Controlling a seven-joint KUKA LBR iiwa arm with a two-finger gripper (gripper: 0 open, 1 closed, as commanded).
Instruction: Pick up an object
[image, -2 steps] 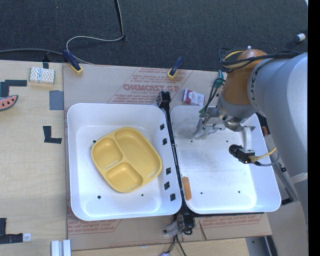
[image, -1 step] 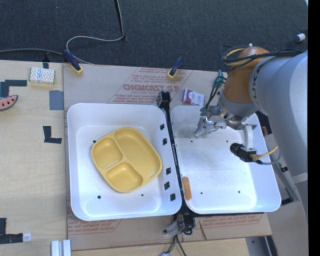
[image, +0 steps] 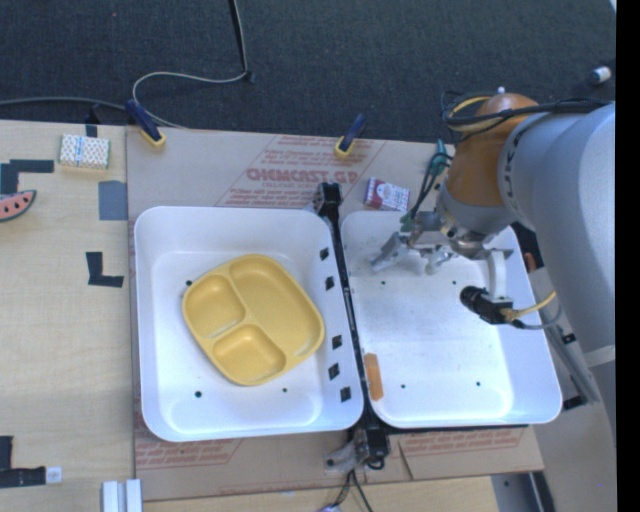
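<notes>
Carrot (image: 373, 376), a small orange stick lying lengthwise, sits well below the gripper (image: 410, 250), whose jaws spread, holding nothing.

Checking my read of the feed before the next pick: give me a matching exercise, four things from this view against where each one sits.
Things:
1. yellow divided plate
2. small orange piece
3. gripper
4. red and white packet

Places:
A. on the cardboard beyond the bins
B. over the far part of the right bin
C. in the left bin
D. at the right bin's left edge, near side

Pairs: 1-C, 2-D, 3-B, 4-A
</notes>
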